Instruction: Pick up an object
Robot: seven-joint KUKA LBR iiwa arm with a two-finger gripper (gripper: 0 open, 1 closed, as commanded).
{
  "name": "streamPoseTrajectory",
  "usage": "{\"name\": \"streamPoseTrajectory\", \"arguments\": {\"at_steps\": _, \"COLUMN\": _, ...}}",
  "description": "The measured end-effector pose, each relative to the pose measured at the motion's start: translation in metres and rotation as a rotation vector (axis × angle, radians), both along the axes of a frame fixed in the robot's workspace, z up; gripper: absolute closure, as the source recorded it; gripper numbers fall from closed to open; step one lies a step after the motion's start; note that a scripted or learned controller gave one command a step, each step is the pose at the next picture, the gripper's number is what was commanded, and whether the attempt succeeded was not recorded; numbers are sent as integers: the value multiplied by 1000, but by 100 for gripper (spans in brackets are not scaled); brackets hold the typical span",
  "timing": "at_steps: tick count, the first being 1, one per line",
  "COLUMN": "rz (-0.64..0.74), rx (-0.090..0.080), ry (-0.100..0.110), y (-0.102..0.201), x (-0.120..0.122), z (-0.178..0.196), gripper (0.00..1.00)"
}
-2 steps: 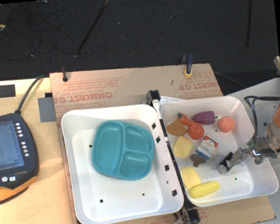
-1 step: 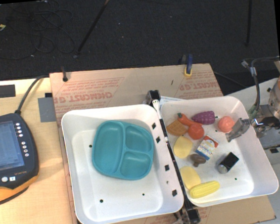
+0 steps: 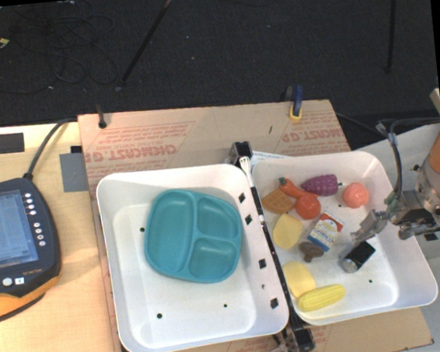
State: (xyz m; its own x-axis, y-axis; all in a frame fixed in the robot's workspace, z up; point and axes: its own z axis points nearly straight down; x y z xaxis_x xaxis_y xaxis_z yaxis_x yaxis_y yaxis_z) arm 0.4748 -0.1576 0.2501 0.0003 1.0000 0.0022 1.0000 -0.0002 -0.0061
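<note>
Gripper [image 3: 377, 223] over right bin [image 3: 408, 288], grip state unclear; small black block [image 3: 359, 256] just below looks light, rigid; pinch its short sides

red upside-down print on cardboard sheet [image 3: 200, 138], unreadable, tablet screen [image 3: 3, 229] text too small

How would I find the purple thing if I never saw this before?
Look in the right bin, the one full of toy food. Along its far side, between the carrot and the pink ball, lies the grapes. It is the only purple, bumpy piece there.
</note>
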Motion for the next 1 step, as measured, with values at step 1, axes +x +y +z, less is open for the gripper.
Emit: {"name": "streamPoseTrajectory", "arguments": {"at_steps": 1, "rz": 8, "rx": -3, "ry": -22, "y": 64, "x": 3, "z": 188, "gripper": 0}}
